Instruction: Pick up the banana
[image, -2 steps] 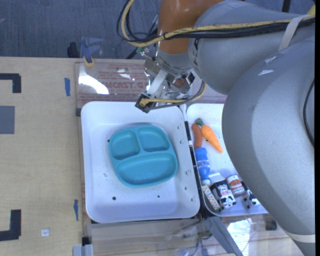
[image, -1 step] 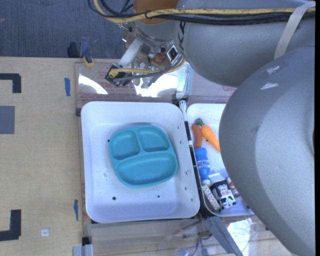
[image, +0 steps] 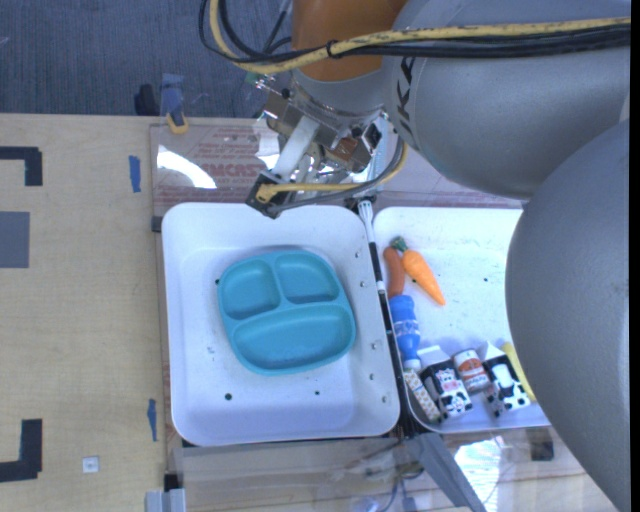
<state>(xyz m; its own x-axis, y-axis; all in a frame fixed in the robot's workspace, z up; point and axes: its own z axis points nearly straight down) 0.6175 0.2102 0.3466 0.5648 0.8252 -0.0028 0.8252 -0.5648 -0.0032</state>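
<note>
— Where's the banana?

— I only get a thin yellow sliver that I take for it. It's in the right bin, low in my view, just beside the small black-and-white cartons. The arm's grey bulk covers the rest, so I can't call its long axis or which way it points.

— And the gripper?

— It hangs over the far rim of the left bin, above the blue divided plate and well apart from that sliver. I can't tell whether it's released or clenched.
</note>
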